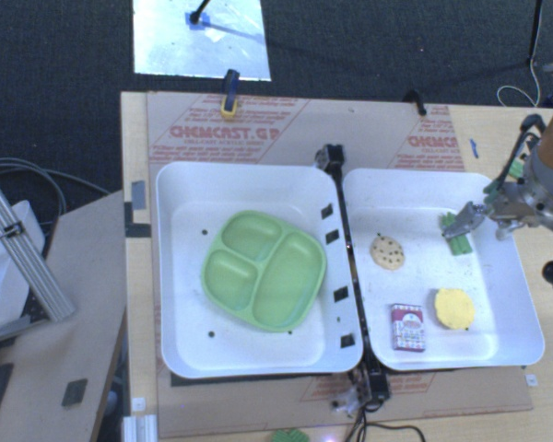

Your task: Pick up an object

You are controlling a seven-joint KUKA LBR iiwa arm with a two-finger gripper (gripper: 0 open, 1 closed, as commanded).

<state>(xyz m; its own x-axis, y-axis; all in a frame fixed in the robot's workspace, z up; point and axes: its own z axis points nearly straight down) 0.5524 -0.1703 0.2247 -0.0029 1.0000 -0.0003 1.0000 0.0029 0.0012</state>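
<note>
Four small things lie in the right bin [511,274]. A green piece [458,238] is near the bin's upper right, a speckled cookie [387,252] sits near the middle, and a red-and-white box [407,327] and a yellow round piece [454,308] are near the front. My gripper [485,226] hangs over the bin's upper right, open, with nothing between its fingers. Its left finger [468,216] is right beside the green piece's upper end; I cannot tell if they touch.
The left bin [180,247] holds a green divided plate [263,270]. Black clips [333,238] line the wall between the two bins. A yellow-and-blue clamp [229,95] stands at the back edge of the bench.
</note>
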